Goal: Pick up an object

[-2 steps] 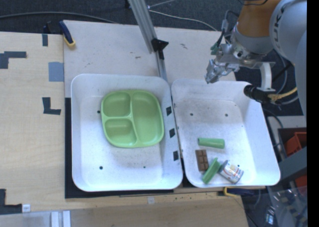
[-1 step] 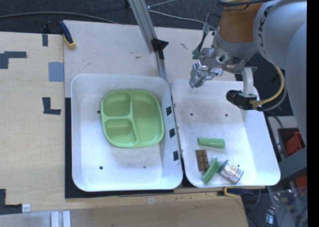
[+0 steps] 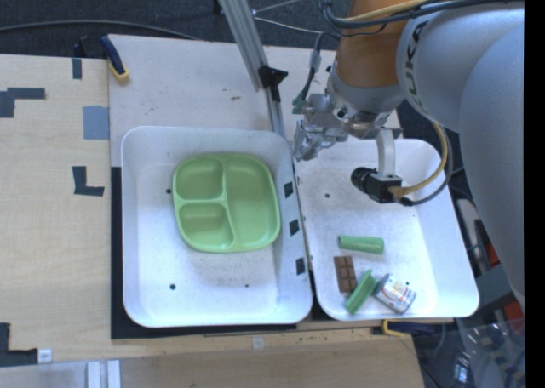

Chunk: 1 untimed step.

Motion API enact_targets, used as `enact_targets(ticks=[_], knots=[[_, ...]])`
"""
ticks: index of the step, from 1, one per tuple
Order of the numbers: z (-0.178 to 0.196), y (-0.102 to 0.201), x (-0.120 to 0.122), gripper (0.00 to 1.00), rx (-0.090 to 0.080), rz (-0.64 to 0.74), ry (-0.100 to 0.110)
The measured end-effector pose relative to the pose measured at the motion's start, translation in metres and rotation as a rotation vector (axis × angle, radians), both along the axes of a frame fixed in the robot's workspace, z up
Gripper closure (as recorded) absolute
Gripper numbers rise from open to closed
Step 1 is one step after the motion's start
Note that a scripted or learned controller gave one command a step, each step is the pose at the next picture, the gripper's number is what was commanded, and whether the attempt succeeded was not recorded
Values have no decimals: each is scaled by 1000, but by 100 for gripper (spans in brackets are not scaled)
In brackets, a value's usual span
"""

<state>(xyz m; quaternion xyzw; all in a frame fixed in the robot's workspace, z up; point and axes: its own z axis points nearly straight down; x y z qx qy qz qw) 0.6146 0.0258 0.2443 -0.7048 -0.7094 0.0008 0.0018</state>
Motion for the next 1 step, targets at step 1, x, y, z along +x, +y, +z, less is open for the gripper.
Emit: enact_targets(ticks=[1], knots=[[-3, 47, -36, 100, 0, -1, 1]])
